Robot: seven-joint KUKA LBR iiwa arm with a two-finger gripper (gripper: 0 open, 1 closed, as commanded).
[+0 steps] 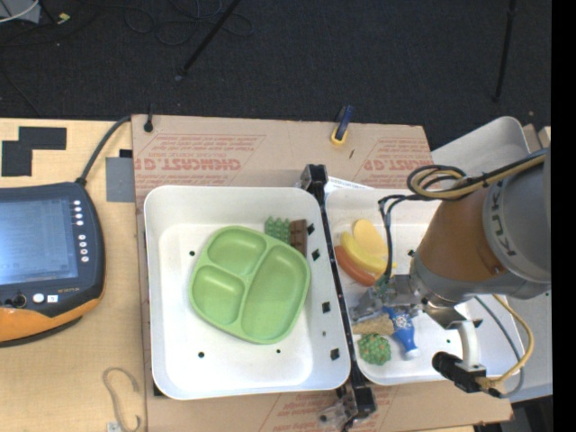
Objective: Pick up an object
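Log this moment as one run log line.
arm: over right bin | end effector: among toys, grasp unclear | green plate: left bin

A grey and orange teach pendant [40,255] lies on the bench [54,367] at nine o'clock, its dark screen facing up, with a black cable running from it toward twelve o'clock. Black squares [34,147] are marked on the bench surface just beyond it. A sheet of printed cardboard [234,156] lies beneath both bins. A blue and yellow clamp [342,126] grips the cardboard's far edge at twelve o'clock. Dark carpet [270,43] with loose cables stretches behind. A loop of cord [121,394] lies at seven o'clock.
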